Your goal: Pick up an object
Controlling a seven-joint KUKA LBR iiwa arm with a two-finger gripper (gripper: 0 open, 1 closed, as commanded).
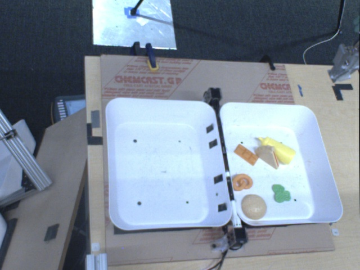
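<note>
**End effector**: a grey metal part at the right edge, above the bins, is taken to be this. It is cut off by the frame, and whether it is set wide or narrow cannot be told. It is well apart from every object and nothing is seen in it.

**Right bin**, six candidates, all resting on the bin floor:
- yellow piece, touching the tan wedge
- orange block, just beside the wedge
- orange ring, near the divider
- beige ball, at the near corner
- green piece, small, shape hard to make out

**Left bin**: white, with dark specks on its floor.

**Surface**: carries both bins on a printed cardboard sheet.

**Progress**: judged not begun. No object is lifted, so the approach, grasp and lift are all left.

**Obscured**: what the toy items are is uncertain, and whether wedge and yellow piece overlap or merely touch is unclear.
</note>
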